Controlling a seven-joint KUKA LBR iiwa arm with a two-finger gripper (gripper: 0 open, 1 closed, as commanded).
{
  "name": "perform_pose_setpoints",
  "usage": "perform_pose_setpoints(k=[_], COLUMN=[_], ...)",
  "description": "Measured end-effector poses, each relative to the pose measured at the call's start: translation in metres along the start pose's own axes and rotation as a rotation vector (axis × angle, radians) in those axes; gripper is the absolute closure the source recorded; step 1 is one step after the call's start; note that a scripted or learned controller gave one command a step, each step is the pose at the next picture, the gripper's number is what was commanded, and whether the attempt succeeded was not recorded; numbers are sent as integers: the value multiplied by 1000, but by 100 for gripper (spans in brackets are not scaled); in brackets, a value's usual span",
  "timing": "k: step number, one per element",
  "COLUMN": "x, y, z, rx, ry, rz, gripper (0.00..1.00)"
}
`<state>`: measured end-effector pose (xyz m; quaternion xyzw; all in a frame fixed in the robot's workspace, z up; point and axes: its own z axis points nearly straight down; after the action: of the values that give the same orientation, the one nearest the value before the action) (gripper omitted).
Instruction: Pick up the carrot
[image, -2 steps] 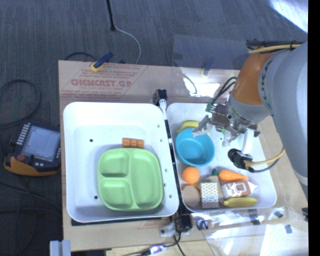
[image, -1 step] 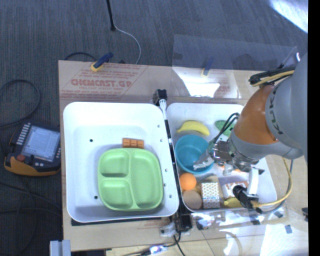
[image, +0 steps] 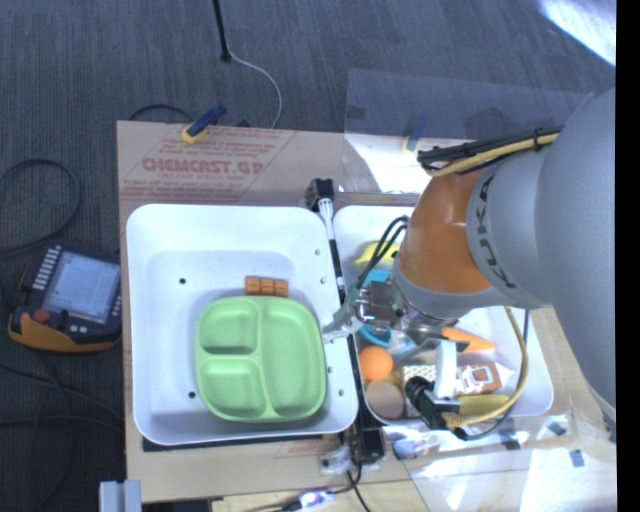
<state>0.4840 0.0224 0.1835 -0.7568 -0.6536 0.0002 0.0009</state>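
The carrot (image: 470, 338) lies in the right bin (image: 535, 375), just at three o'clock of the gripper (image: 425, 350), its long axis running roughly nine to three, partly hidden under the wrist. Whether the jaws are released or clenched, I cannot tell.

There were two white bins (image: 160, 300), one green plate (image: 262, 357), one orange block (image: 266, 287) and one carrot (image: 470, 338).
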Motion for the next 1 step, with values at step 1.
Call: perform_pose_setpoints(k=[1], x=[-41], y=[5], z=[1], rx=[2], ry=[-3], rz=[-267], gripper=[0])
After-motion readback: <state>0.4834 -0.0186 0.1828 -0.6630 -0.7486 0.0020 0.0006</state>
